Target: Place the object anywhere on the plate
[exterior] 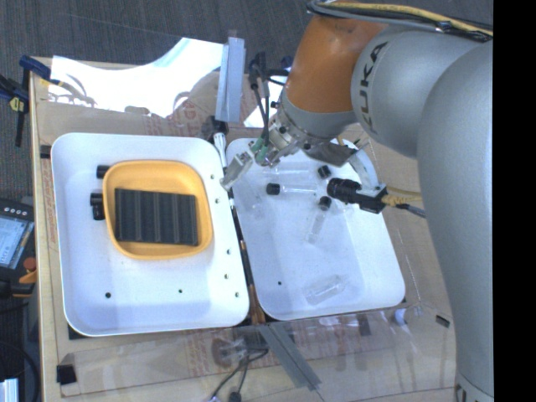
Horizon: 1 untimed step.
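A yellow plate (pixel 157 177) with rounded corners lies in the left bin (pixel 75 291). On the plate rests a dark grey ridged rectangular object (pixel 159 214), flat and covering most of the plate's middle. The arm reaches in from the right, and its orange band (pixel 331 57) hangs over the far end of the right bin (pixel 352 304). My gripper (pixel 280 153) sits below the wrist, above the right bin's far left corner and apart from the plate. The wrist hides most of it.
Two small black pieces (pixel 98 203) lie at the plate's left edge. A clear, faint item (pixel 322 290) lies near the right bin's front. A black connector with a cable (pixel 356 194) juts from the wrist. A grey upright bar (pixel 229 78) stands behind the bins.
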Motion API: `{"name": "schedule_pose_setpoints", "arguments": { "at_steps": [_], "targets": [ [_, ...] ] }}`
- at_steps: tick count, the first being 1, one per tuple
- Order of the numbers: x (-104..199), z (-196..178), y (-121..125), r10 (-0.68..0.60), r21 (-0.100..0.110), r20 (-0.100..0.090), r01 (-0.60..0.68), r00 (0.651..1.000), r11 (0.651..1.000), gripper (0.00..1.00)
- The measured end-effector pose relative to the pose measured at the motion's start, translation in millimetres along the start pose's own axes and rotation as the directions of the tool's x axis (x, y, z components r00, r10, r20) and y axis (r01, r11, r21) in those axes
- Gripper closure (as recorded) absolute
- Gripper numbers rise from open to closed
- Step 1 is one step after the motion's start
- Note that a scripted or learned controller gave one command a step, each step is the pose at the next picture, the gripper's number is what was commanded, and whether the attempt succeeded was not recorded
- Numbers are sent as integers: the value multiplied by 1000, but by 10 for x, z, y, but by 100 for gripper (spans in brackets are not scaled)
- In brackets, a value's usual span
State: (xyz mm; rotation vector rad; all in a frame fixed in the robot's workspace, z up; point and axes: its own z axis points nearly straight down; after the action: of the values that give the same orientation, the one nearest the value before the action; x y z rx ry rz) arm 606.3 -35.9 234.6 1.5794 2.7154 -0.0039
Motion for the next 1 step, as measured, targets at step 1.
{"name": "schedule_pose_setpoints", "arguments": {
  "at_steps": [1],
  "targets": [
    [411,-75,75,33,3,-3,-33,999,999,0]
  ]
}}
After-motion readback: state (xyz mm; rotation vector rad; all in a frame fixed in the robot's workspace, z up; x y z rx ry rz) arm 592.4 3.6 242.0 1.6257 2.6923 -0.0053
